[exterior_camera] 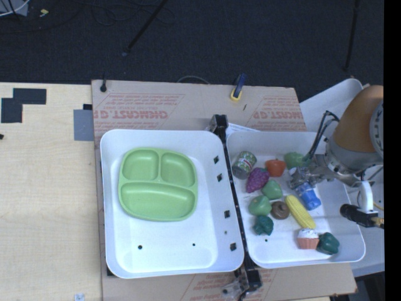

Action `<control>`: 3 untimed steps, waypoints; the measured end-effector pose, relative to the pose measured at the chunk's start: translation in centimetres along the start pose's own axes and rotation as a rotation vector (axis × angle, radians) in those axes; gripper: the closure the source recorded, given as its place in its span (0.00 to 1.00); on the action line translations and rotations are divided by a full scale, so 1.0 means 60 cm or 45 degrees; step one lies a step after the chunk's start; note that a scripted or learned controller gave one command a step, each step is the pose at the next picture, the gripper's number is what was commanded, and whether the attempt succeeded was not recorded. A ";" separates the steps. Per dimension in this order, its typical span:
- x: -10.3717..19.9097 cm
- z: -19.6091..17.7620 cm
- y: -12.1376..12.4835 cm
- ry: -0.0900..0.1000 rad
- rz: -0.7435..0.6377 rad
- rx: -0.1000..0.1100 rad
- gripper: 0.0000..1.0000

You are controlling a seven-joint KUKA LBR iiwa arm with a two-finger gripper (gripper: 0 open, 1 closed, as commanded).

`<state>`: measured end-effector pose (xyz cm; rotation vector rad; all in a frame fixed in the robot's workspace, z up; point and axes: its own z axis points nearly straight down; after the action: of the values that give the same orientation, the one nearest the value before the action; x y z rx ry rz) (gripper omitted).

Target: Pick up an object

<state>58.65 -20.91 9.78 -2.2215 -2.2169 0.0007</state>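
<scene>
Our gripper (305, 179) hangs low over the right bin (348, 251), we cannot tell if it grips anything, so we judge we are reaching and must close on the blue toy (310, 199) just beside it.

Glossy green plastic tray (158, 184) (smooth) in matt white bin (163, 256).

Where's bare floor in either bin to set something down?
Left bin: a wide bare strip between the green plate and the near wall. Right bin: crowded; small gaps only near the cupcake and behind the can.
</scene>
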 end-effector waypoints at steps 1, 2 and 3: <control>-0.001 -0.106 0.003 -0.004 -0.002 -0.008 1.00; -0.008 -0.208 -0.007 -0.004 -0.001 -0.009 1.00; -0.009 -0.216 -0.007 -0.002 -0.003 -0.003 1.00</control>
<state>58.24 -21.50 22.76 -2.2206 -2.2213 -0.0001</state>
